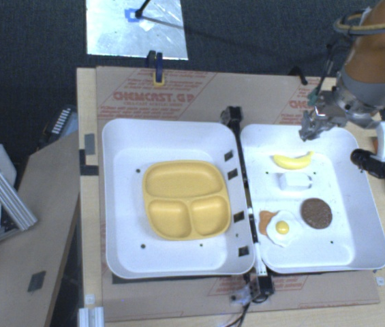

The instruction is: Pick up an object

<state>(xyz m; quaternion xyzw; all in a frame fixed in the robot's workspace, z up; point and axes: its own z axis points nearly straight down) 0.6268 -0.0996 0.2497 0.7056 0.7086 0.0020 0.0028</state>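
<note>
Two shallow white plastic bins sit side by side on a tan board printed with red lettering [178,90]. The left bin [120,182] has smooth, glossy walls with rounded corners and holds a pale yellow moulded tray with three compartments [185,199], one long section above two smaller ones. The right bin [362,230] holds the small things I may pick. A curved yellow toy banana [292,160] lies near its far side, just below my claw. Just beneath the banana lies a small white rectangular block [294,180], hard to tell from the bin floor. Nearer the front lie a round dark brown patty with a grainy surface [316,213] and a flat toy fried egg with a white rim and yellow yolk [281,229], touching an orange-brown piece [267,221] at its left. My grey arm with its orange band [376,46] reaches in from the right, the wrist bent downward. My claw [309,129] hangs over the far rim of the right bin, above the banana and apart from it. Whether my claw is released or clenched I cannot tell; nothing is visible in it.
</note>
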